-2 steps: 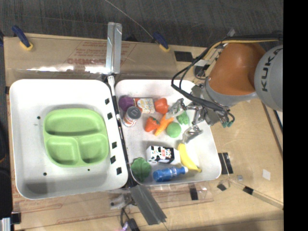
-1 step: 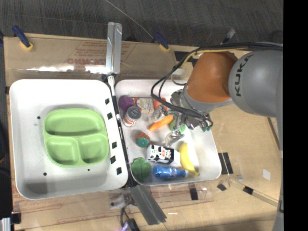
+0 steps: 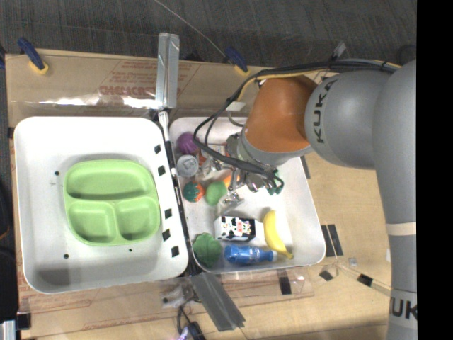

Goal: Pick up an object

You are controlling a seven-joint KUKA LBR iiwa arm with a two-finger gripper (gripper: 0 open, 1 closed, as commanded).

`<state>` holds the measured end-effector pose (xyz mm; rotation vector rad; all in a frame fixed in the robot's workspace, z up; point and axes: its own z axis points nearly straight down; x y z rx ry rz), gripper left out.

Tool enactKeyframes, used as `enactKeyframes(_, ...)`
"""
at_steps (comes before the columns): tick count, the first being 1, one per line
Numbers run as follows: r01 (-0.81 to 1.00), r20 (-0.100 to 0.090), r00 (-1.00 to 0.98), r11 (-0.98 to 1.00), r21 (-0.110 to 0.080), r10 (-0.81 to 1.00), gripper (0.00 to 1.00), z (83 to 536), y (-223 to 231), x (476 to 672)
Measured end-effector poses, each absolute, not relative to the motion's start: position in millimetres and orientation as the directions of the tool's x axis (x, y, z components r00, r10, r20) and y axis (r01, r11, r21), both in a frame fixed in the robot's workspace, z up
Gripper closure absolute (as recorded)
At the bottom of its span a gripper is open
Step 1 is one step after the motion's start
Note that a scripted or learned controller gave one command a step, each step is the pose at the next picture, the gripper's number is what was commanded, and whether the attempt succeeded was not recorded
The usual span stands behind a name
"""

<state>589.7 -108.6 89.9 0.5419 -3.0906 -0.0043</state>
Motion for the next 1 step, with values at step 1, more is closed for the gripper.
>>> enactKeyframes(1,-0.345,0.003,-0.939,0.939,0.003,-0.345,1.00,98.9,-107.6,591.0)
